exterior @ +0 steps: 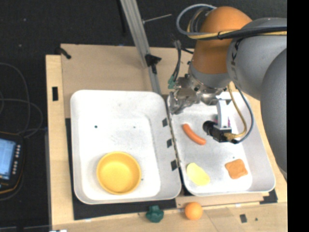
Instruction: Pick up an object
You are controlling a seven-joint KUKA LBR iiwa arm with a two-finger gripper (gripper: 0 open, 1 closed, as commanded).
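Note:
My gripper (176,102) hangs over the back left corner of the right bin (256,153), below the orange wrist band. Whether its fingers are apart or together is not clear from this angle. In the right bin lie an orange carrot-like stick (193,134), just in front and to the right of the gripper, a pale yellow piece (197,174) near the front edge, and an orange-brown square piece (236,168) at the front right. A yellow bowl (119,172) sits in the front of the left bin (96,110).
A black and white fitting (219,127) with cables hangs from the arm over the right bin. An orange ball (193,210) and a green object (154,214) lie on the bench in front of the bins. A slanted metal post (140,37) rises behind the bins.

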